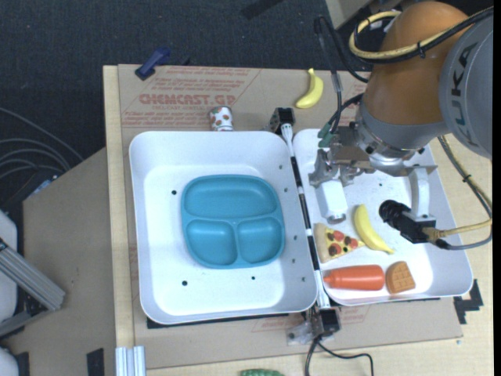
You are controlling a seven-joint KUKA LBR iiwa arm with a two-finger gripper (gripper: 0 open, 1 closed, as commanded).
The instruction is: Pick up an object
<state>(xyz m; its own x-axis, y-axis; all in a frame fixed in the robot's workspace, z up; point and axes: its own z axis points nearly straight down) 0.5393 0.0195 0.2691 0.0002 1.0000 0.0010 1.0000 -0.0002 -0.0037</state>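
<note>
Your arm point(427, 61) reaches in over the right bin point(450, 276), the approach step, with nothing lifted. The left bin point(153, 210) carries a blue divided tray point(232, 219). The jaws point(333, 198) sit low at the right bin's near-left side; you cannot tell how open they are. Just below lie a banana point(369, 229), a pizza slice point(337, 243), a carrot point(354, 277) and a waffle point(400, 277). Next, you need to settle on one item.
</note>
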